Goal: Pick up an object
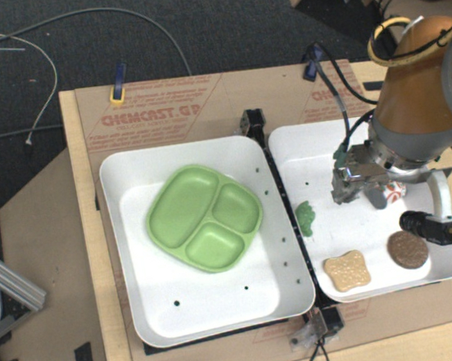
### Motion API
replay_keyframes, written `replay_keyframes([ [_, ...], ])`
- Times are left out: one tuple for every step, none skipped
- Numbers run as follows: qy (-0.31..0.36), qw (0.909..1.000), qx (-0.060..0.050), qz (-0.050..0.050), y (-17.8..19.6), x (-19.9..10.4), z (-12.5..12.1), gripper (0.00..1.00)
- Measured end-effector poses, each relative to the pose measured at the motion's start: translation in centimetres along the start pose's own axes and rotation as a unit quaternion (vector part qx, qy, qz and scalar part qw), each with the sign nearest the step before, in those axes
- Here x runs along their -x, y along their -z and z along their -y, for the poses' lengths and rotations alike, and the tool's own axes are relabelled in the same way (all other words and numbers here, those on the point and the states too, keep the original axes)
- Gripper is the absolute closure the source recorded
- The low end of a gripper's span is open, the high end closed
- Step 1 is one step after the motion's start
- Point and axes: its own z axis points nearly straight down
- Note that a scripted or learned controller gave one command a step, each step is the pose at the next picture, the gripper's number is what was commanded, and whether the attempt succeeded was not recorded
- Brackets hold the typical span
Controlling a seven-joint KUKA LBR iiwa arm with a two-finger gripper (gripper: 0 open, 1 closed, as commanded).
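Observation:
In the right bin (312, 147) lie a small green leafy piece (305, 217) by the left wall, a tan slice of toast (347, 271) at the front, and a round brown cookie (407, 249) at the front right. A small red and white object (393, 191) peeks out from beneath the wrist. My gripper (358, 189) hangs low over the middle of the right bin, right of the green piece and just left of the red and white object. The grey and orange arm (415, 76) covers the bin's back right part.
The left bin (136, 253) holds a green divided plate (204, 217). A black clamp (252, 121) sits between the bins at the back. Cardboard (158, 102) lies under both bins, and a black part of the arm (426, 226) juts over the cookie.

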Motion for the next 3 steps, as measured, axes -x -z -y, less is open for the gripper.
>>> replay_keyframes([
  [0.000, 1.0000, 0.001, 0.000, 0.9, -5.1, -2.3, 1.00],
  [0.000, 1.0000, 0.000, 0.000, -0.4, -9.6, -5.1, 1.00],
  [0.000, 1.0000, 0.000, 0.000, -1.0, -14.2, -7.2, 1.00],
])
